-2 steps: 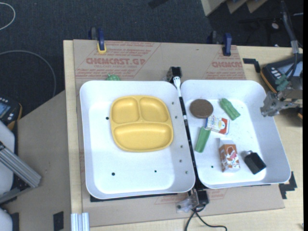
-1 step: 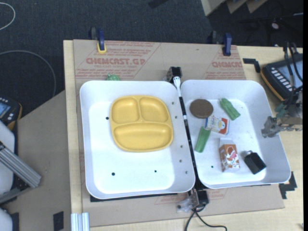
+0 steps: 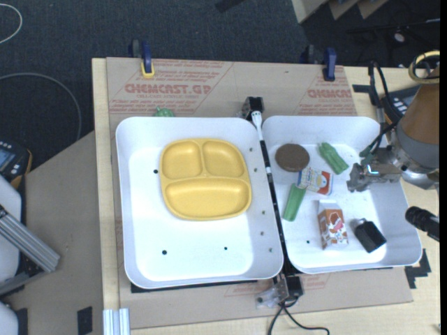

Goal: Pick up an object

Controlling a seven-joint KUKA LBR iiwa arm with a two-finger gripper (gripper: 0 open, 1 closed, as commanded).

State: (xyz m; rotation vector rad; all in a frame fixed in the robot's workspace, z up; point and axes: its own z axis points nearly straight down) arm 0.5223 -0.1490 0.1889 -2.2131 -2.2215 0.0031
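Observation:
The right bin point(image 3: 349, 260) holds several small objects: a brown round disc point(image 3: 292, 157), a green block point(image 3: 333, 157), a green cylinder point(image 3: 295, 202), a small white, blue and red packet point(image 3: 313, 180), a red-brown packet point(image 3: 332, 227) and a black block point(image 3: 369, 235). My gripper point(image 3: 362, 176) hangs over the right side of this bin, to the right of the green block and above the black block. Nothing shows between its fingers.
The left bin point(image 3: 140, 208) holds a yellow divided tray point(image 3: 205, 178). The arm's orange band point(image 3: 426, 121) and grey wrist sit at the right edge. Blue clamps point(image 3: 146, 53) point(image 3: 328, 63) grip the board at the back. A black cable runs between the bins.

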